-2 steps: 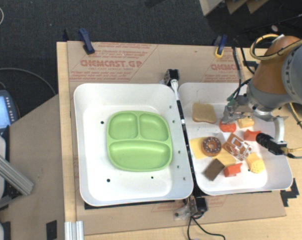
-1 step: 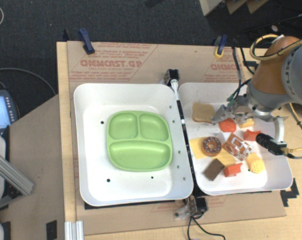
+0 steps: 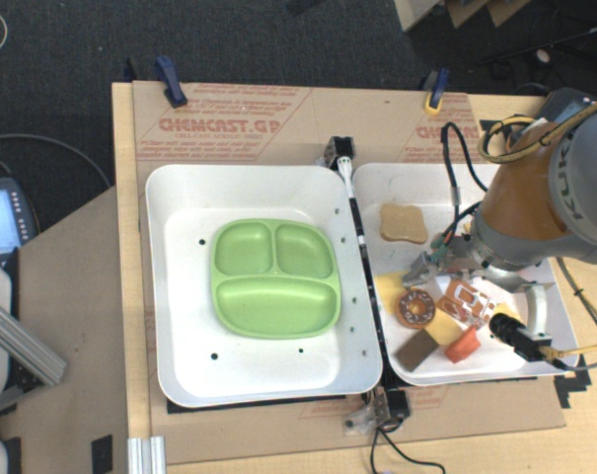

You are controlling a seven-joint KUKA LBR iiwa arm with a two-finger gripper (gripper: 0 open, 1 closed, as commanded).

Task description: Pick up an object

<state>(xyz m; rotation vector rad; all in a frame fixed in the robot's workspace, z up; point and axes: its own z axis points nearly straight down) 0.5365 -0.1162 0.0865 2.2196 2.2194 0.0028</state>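
Note:
My gripper (image 3: 428, 263) hangs low over the right bin (image 3: 456, 180), near its middle. It sits just above a chocolate-glazed donut (image 3: 415, 308) and below a slice of toast (image 3: 404, 224). Nothing shows in its grasp. To the donut's right lies a red-and-white waffle-like piece (image 3: 466, 301). Towards the bin's front lie a brown bar (image 3: 414, 349), a yellow block (image 3: 442, 332) and a red piece (image 3: 463, 345). A yellow wedge (image 3: 386, 288) rests by the bin's left wall. The arm's orange band (image 3: 520, 191) covers the bin's right side.
The left bin (image 3: 175, 265) holds a green divided plate (image 3: 275, 277). A black cable lies along the ridge between the two bins (image 3: 357, 235). Blue clamps (image 3: 170, 80) grip the board's far edge. A black part (image 3: 515, 334) of the arm reaches over the right bin's front right.

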